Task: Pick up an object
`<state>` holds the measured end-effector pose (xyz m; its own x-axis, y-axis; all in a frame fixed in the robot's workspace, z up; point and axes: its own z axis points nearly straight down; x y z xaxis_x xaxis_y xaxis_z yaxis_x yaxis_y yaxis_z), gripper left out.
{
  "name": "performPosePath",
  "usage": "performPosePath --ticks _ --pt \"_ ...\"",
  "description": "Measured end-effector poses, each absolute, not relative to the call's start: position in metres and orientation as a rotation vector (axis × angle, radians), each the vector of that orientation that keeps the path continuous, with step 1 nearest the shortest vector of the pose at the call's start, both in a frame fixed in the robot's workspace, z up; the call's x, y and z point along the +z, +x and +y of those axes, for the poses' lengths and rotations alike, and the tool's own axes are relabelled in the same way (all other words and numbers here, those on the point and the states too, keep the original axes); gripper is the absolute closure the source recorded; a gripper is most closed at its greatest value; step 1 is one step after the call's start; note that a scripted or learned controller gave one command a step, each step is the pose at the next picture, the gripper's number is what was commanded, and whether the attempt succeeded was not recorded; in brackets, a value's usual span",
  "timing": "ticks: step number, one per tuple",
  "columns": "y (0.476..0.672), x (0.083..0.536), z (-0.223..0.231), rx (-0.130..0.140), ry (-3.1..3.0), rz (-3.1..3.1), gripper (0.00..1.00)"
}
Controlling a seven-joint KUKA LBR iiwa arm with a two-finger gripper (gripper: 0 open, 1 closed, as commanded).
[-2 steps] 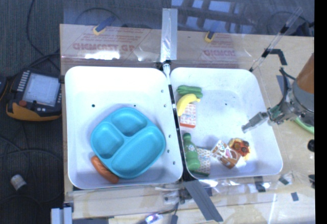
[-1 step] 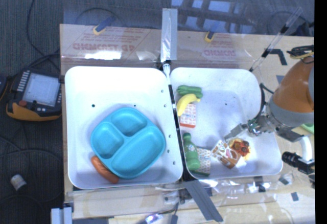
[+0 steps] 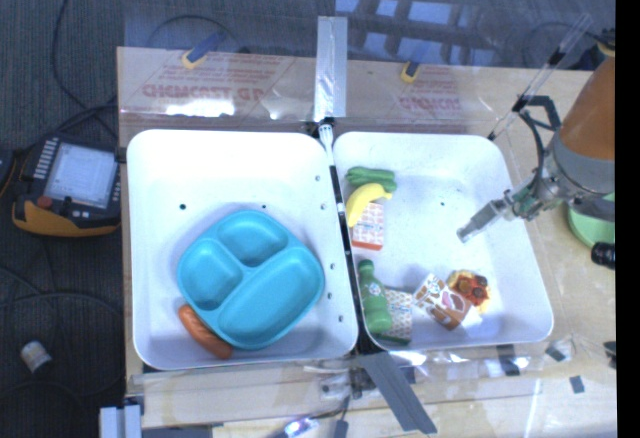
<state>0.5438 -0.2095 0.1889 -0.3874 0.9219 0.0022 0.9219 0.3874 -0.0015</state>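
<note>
My gripper (image 3: pixel 472 228) reaches in from the right and hovers over the right bin (image 3: pixel 440 151), above bare white floor. It holds nothing that I can see. Along the bin's left wall lie a yellow banana (image 3: pixel 366 196) with a green toy (image 3: pixel 370 176) behind it, and a red-and-white packet (image 3: pixel 368 224) just below them. A green bottle (image 3: pixel 377 304) lies at the front left. Small snack packs (image 3: pixel 455 296) sit at the front, below and a little left of the gripper.
The left bin (image 3: pixel 160 166) holds a blue divided plate (image 3: pixel 250 276) with an orange sausage-shaped toy (image 3: pixel 203 329) tucked at its front-left edge. The ridge between the bins runs down the middle. A green object (image 3: pixel 600 221) stands outside, right of the arm.
</note>
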Motion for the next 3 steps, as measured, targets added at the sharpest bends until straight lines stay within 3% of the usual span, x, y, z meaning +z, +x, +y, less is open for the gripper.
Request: performPosePath --ticks 1,2,3 --pt "0.537 0.136 -0.221 0.004 -1.543 -2.732 0.00" --pt "0.513 0.090 -0.222 -0.006 -1.397 -2.828 0.00" --pt "0.515 0.099 -0.221 -0.012 -1.399 -2.831 1.00"
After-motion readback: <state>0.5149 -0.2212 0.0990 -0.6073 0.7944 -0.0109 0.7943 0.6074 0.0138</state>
